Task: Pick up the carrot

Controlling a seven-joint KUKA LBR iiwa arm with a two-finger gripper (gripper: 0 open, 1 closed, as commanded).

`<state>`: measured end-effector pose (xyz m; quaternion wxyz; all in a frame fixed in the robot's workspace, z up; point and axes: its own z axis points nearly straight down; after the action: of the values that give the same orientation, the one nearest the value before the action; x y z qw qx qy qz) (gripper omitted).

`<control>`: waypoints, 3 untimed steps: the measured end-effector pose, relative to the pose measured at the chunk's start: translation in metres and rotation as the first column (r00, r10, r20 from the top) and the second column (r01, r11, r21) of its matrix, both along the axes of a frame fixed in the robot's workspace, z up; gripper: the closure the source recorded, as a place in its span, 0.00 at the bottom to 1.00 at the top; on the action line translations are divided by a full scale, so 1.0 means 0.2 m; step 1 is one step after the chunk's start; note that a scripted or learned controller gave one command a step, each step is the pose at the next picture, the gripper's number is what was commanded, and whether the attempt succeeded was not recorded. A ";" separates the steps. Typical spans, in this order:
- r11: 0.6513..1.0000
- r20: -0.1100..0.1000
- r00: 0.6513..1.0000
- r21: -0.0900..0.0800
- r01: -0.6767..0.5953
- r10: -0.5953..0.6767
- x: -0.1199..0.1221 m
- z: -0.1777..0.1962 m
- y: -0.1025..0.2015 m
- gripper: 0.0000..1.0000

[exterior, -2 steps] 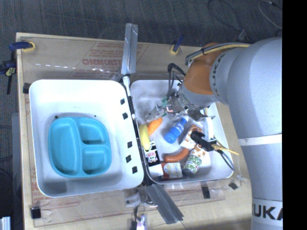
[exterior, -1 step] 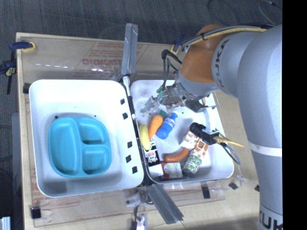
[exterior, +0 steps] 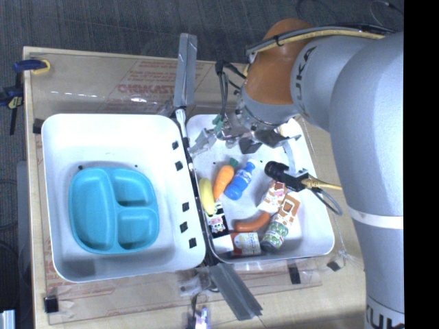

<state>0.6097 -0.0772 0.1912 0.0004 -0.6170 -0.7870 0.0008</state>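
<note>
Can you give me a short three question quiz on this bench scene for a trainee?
1. True or false: the carrot lies in the right bin.
2. What touches the carrot's right side? A) blue bottle B) sausage C) blue tray
3. Fill in: the blue tray sits in the ____ bin.

Key: 1 true; 2 A; 3 left.

My arm (exterior: 357,115) is a thick, smooth grey casing with a rounded orange band (exterior: 274,67) above the wrist. Dark "KU" lettering shows at 5 o'clock. Black and yellow cables run along the band's top. My end effector (exterior: 236,132) is grey metal hardware.
</note>
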 end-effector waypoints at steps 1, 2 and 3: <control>1.000 0.007 1.000 -0.005 0.006 -0.006 0.07 -0.31 -0.17 0.00; 0.994 0.011 0.994 0.001 0.108 -0.108 -0.04 -0.46 -0.33 0.00; 0.994 0.016 0.994 -0.003 0.106 -0.106 -0.03 -0.40 -0.34 1.00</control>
<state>0.6030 -0.1453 0.1104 -0.0069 -0.6578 -0.7532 -0.0026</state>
